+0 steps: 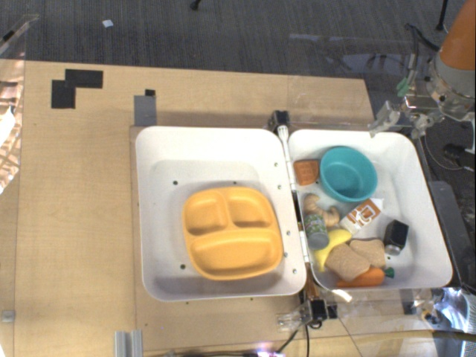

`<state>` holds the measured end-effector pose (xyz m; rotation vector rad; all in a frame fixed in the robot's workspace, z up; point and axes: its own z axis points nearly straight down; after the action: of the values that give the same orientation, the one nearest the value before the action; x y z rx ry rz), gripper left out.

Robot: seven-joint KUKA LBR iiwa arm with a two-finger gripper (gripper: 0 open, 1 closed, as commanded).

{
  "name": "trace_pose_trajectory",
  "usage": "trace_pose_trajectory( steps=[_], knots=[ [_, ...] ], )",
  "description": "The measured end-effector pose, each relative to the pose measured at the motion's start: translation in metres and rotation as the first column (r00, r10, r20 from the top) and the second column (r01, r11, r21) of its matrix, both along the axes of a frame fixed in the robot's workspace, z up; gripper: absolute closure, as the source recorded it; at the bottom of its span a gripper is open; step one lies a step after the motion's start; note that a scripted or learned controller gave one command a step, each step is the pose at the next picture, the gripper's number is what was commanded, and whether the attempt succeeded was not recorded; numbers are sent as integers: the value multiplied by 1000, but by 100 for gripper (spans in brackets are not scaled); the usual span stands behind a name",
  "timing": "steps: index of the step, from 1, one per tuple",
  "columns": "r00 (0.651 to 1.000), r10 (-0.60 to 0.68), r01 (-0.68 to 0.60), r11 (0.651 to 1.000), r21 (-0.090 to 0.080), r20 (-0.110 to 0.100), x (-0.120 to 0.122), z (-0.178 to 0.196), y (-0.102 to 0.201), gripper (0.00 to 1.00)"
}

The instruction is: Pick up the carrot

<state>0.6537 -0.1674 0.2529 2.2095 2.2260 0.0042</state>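
Note:
The carrot [363, 278] lies along the front wall of the right bin [424, 199], orange with a green tip pointing right. Two slices of bread [355, 257] rest partly on top of it and hide its upper side. My gripper [407, 110] hangs over the bin's back right corner, below the orange band of the arm, far from the carrot and well above it. Nothing is visibly held in it.
The right bin also holds a teal bowl [348, 173], a brown square [306, 171], a grey can [316, 233], a yellow fruit [332, 244], a white-orange packet [363, 214] and a black block [396, 234]. A yellow divided plate [232, 231] lies in the left bin [156, 199].

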Motion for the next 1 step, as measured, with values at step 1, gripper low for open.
trace_pose_trajectory(
  steps=[1],
  knots=[
    [984, -179, 179, 984, 4, -3, -13, -26, 58, 0]
  ],
)
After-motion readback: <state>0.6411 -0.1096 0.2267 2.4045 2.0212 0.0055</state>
